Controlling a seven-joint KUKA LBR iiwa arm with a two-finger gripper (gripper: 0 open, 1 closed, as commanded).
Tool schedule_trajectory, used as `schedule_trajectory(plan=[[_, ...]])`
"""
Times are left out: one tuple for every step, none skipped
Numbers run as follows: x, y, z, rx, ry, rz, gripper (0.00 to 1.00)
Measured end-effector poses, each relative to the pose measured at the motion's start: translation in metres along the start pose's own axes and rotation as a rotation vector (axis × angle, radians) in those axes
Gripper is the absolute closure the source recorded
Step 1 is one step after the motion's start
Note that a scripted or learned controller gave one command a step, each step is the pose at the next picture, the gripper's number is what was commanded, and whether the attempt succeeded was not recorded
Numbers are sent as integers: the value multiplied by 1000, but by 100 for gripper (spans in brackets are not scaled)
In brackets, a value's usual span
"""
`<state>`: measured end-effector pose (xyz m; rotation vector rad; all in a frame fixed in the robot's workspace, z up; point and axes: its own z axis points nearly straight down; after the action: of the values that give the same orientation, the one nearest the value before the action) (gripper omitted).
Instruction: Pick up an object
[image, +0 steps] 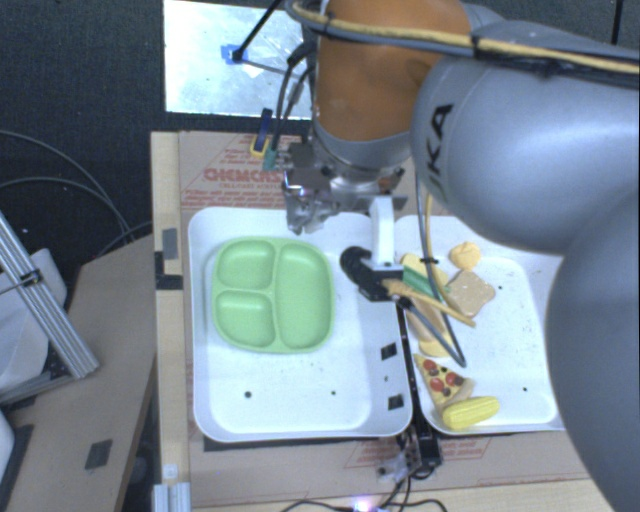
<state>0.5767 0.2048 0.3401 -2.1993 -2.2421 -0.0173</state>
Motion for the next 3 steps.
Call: schedule_trajectory(plan=[[-11,1,-9,2,-7,9,100],[-11,2,-20,1,-7,3,100],[31,3,60,13,-9,13,100]])
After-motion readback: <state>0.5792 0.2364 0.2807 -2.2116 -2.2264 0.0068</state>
